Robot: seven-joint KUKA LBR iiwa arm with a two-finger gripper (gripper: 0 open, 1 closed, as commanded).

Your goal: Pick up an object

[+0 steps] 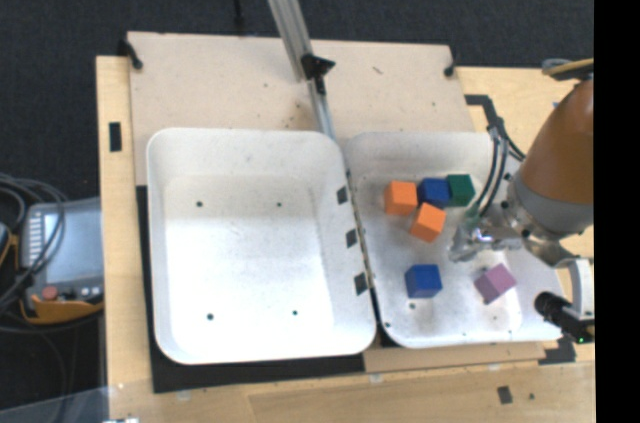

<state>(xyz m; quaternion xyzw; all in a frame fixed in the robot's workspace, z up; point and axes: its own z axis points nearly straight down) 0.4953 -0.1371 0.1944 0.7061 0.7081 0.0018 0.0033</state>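
Pincer (pixel 470 243) sits low over the right bin (pixel 400 151), metal tip poking out from under the grey and orange arm (pixel 560 161), and how its tips are set I cannot tell, the wrist shadows them. Nothing is seen pinched between them.

Nearest candidate: the purple cube (pixel 494 282), just beside the pincer, down and a touch to the right of it in the camera view, toward the near rim of the bin. It lies turned on a diagonal, corners pointing out, so no face squares up with the bin walls. It stands apart from the pincer, not touching.

On the other side, up and to the left of the pincer, the orange cube (pixel 429 221) is about as close, also skewed. Further the same way, a second orange cube (pixel 401 197), a blue cube (pixel 435 192) and a green cube (pixel 460 188) crowd together, touching or nearly so. Another blue cube (pixel 423 280) lies down and left, alone, with open floor around it.

My call: the purple one is the pick. A short shift down and right is needed, plus a wrist turn to match that diagonal.
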